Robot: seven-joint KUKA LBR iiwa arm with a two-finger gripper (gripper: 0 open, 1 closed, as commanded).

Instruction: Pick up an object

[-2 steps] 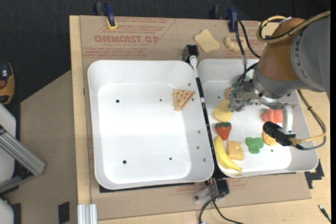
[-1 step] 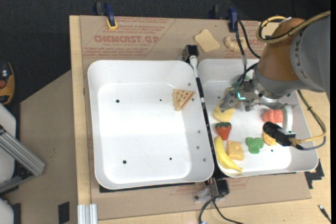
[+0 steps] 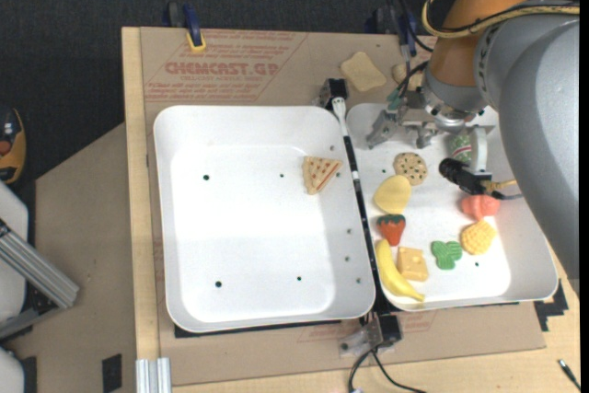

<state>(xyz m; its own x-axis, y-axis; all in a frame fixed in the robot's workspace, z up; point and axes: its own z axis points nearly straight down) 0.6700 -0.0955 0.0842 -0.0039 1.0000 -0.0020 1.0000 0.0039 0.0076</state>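
Observation:
My gripper hangs over the back of the right bin, under the orange-banded wrist. Its two grey fingers stand apart, open, with nothing between them. Just in front of it lies a chocolate-chip cookie. Further forward are a pale yellow piece, a strawberry, a banana and a cheese wedge. On the right side lie a green broccoli, a corn cob and a pink-orange piece. A green-and-white item is partly hidden by the arm.
The left bin holds a triangular waffle slice near its right wall. A tan bread-like piece lies on the cardboard behind the bins. The big grey arm covers the right bin's far right side.

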